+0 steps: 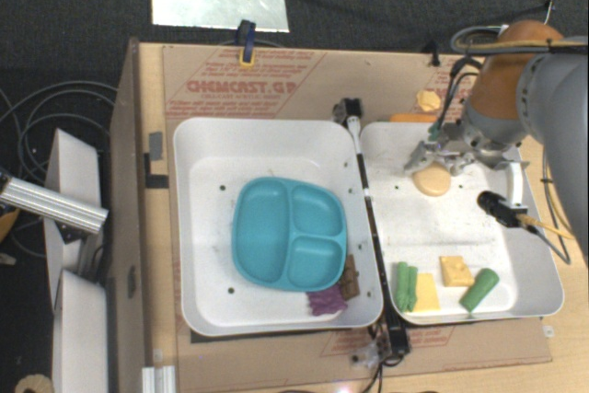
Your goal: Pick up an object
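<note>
The likeliest thing to pick is the tan round piece [433, 183], which lies on the floor of the right bin [416, 235] directly under the hand [444, 157], at its tip. It looks like a small toy bun or biscuit. I judge it light, fairly stiff and smooth, with a domed top that a pinch from above could slide off. The best hold would be across its widest part, low on the sides, not on the crown.

The hand is down right at the piece, so close that the view does not show whether they touch. Nor can I tell whether the hand is spread or pressed together, since its tip merges with the pale bin floor and the piece itself. Nothing can be seen gripped in it.

On the camera's side of the hand, well apart from it, a row of small things lies along the bin's near wall: a green pod [403, 284] touching a flat yellow slab [426, 293], then a yellow block [455, 271] and a green stub [479, 288]. All look like light plastic and are easy alternatives.

Past the hand, away from the arm, the left bin [212, 161] holds a teal divided plate [288, 235], with a purple scrap [324, 301] and a brown bit [350, 279] just beside its near corner. Both bins rest on the bench [276, 87].
</note>
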`<action>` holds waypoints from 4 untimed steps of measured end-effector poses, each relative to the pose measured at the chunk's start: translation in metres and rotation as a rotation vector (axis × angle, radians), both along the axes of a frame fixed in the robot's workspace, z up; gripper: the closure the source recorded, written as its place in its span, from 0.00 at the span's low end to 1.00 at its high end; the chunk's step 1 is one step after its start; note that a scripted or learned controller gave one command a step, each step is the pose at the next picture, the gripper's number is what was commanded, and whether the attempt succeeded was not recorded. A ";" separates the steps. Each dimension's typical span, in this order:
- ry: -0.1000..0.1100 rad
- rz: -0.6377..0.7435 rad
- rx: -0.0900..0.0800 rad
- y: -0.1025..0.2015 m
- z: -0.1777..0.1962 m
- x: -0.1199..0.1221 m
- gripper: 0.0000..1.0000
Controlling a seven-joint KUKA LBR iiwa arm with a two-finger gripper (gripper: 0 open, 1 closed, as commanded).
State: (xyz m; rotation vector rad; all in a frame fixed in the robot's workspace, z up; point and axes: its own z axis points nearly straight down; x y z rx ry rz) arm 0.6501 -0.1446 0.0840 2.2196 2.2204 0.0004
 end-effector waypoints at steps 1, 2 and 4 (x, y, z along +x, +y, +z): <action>-0.008 0.001 -0.001 0.000 0.015 0.003 1.00; -0.005 0.001 -0.001 0.000 0.013 0.002 0.00; -0.001 0.010 0.003 0.066 0.001 0.019 0.00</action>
